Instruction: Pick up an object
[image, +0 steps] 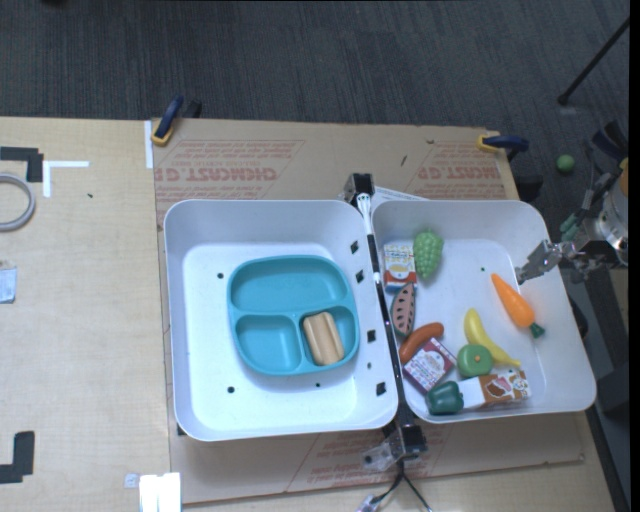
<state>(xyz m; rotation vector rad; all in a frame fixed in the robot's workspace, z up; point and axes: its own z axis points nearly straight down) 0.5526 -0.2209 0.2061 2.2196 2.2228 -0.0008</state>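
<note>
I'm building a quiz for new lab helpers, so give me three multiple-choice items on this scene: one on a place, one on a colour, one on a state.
1. Where does the bread roll lie?
A. in the teal tray's lower right compartment
B. beside the carrot
C. on the bare bench

2. What colour is the tray?
A. red
B. teal
C. yellow

3. How does the end effector stand to the carrot?
A. it holds the carrot
B. it rests inside the left bin
C. it hangs at the right bin's right rim, apart from the carrot

Answers: 1 A, the roll sits in that compartment. 2 B, the tray is teal. 3 C, a gap shows between them.
</note>
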